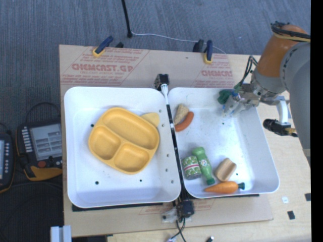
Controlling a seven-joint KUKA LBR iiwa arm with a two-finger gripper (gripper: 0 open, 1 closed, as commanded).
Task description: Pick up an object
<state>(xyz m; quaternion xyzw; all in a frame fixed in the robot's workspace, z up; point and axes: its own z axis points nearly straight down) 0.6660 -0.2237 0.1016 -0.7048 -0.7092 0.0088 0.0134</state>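
The right bin (252,135) holds several toy foods. A tan piece (180,111) and an orange-red sausage (184,121) lie near its upper left. A green can (191,167), a green bottle (204,164), a bread roll (225,169) and a carrot (222,187) lie along its front. My gripper (235,103) hangs low over the bin's far right corner, apart from all of these. A small dark green shape (223,96) shows at the gripper's left side; whether it is a held object is unclear.
The left bin (81,175) holds a yellow divided plate (123,139) with a pale yellow piece (150,118) at its upper right edge. A black-tipped tool (162,80) lies at the far end of the bins' shared wall. The arm's grey body (303,95) stands right of the bin.
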